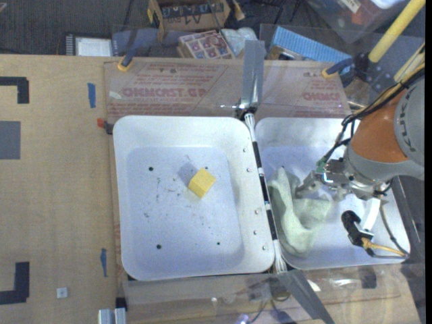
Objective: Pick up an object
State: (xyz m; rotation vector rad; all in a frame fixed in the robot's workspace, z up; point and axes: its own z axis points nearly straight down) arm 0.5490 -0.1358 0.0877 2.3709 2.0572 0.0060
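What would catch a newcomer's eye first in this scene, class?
Probably the yellow block, alone near the middle of the left bin. Next, the arm's orange band over the right bin, where the hand is down at a pale crumpled cloth.

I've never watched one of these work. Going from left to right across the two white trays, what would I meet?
Left bin → yellow block → right bin → pale crumpled cloth → gripper → orange-banded arm.
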